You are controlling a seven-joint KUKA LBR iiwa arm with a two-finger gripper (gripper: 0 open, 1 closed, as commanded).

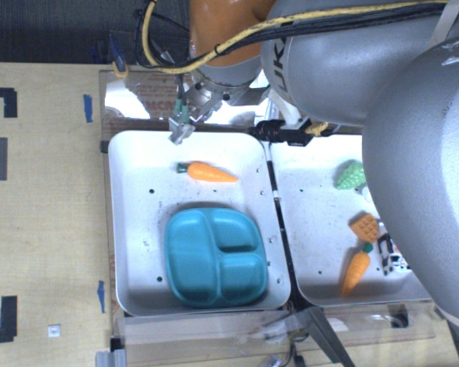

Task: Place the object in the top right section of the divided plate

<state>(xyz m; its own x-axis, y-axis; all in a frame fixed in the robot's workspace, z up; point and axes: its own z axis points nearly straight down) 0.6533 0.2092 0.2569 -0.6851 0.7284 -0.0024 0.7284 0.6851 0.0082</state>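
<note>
one carrot (206, 172) lies just above plate (215, 256), unheld; gripper (182, 125) hovers above carrot, grip state unclear, likely lining up pick.

Grey arm (382, 90) reaching in, gripper (180, 128) pointing down.

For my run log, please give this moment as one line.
gripper: above left bin's far edge, holds nothing | carrot: on left bin floor | divided plate: holds nothing | step: not yet grasped
</note>
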